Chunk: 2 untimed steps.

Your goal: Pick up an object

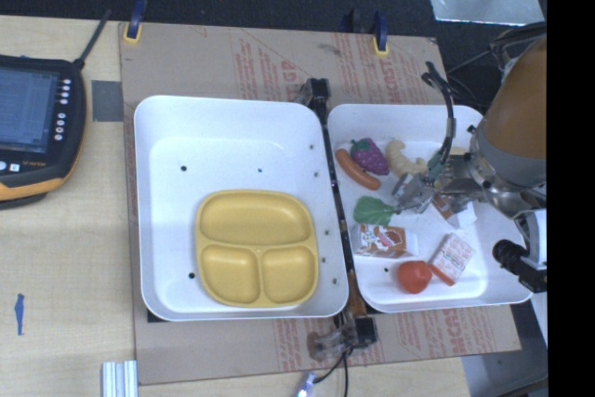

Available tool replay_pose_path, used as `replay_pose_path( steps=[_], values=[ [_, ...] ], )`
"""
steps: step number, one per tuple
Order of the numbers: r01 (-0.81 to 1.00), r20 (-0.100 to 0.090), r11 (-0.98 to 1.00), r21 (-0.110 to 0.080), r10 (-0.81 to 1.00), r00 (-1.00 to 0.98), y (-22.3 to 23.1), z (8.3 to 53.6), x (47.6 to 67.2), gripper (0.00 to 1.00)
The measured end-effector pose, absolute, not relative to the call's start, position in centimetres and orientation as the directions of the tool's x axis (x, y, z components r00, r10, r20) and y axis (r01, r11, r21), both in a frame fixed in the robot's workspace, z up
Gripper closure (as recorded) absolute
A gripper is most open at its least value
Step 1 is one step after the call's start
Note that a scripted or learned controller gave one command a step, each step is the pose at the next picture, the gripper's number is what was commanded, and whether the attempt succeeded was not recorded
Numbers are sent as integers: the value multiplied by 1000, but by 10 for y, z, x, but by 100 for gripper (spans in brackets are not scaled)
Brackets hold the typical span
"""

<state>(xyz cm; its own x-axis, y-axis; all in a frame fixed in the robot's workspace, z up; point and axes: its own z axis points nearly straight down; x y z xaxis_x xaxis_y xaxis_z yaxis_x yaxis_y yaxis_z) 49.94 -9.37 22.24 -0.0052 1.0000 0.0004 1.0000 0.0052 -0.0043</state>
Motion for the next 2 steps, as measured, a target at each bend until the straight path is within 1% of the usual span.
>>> replay_pose_path(
  steps=[1, 2],
  values=[
    [1000, -1, 7, -5, 1000, -7, -99, 151, 613, 0],
    [1000, -2, 6, -4, 1000, -6, -94, 91, 656, 0]
  ],
)
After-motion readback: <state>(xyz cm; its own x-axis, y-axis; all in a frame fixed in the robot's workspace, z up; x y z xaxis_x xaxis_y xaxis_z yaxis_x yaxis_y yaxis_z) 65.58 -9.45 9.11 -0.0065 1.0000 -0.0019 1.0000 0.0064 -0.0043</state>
